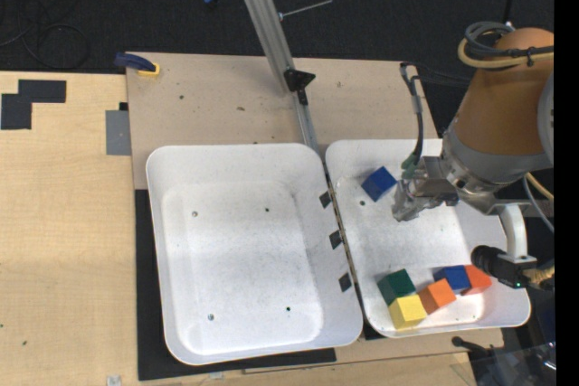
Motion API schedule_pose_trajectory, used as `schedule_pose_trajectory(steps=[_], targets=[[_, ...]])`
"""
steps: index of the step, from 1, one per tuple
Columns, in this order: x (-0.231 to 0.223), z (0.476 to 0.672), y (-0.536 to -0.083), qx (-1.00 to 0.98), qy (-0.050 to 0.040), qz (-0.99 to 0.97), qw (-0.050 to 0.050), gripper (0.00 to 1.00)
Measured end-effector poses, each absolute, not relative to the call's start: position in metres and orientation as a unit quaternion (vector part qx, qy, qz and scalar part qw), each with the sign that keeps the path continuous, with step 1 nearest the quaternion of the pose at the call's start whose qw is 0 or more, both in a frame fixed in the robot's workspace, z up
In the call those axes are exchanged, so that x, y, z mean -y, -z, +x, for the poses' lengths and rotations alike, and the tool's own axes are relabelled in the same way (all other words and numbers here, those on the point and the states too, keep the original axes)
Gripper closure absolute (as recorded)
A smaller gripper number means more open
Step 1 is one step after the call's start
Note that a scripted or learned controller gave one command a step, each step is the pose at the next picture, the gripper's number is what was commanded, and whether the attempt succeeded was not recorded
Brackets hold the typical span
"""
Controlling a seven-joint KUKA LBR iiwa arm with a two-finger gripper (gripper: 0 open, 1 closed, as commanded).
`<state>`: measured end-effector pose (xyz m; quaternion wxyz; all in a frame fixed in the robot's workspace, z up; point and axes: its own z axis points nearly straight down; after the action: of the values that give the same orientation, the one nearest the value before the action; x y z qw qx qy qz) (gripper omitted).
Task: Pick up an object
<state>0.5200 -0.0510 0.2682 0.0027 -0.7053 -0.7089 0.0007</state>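
The grey arm with its orange band [502, 95] reaches in from three o'clock, and its metal end effector [409, 205] hangs over the middle of the right-hand shallow white plastic bin [507, 316]. Whether it is open or closed, I cannot tell; nothing shows gripped in it.

The nearest candidate is the small blue cube [378, 183], lying just beside the end effector at about ten o'clock from it, and close to the bin's inner wall. The other objects sit well apart at five o'clock: a dark green cube [395, 285] touching a yellow cube [407, 310], then an orange cube [441, 294] and a blue-and-red block [461, 277] in a tight cluster.

The risk, as I judge it: coming down from here would likely miss the blue cube or clip its edge and push it against the wall. In the cluster, a neighbour could get nudged or wedged alongside the chosen block.

Open room is best in the centre of the right bin. The left-hand white bin [181, 321] offers a wide floor. The black clips [335, 238] along the shared rim and the slanted aluminium bar [267, 18] at twelve o'clock are edges to stay off. The wooden counter [63, 221] lies beyond, at nine o'clock.
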Motion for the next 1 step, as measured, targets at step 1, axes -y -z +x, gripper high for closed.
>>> schedule_pose_trajectory(steps=[1], targets=[[0.0049, 0.5230, -0.2650, 0.709, -0.0010, -0.706, 0.003, 1.00]])
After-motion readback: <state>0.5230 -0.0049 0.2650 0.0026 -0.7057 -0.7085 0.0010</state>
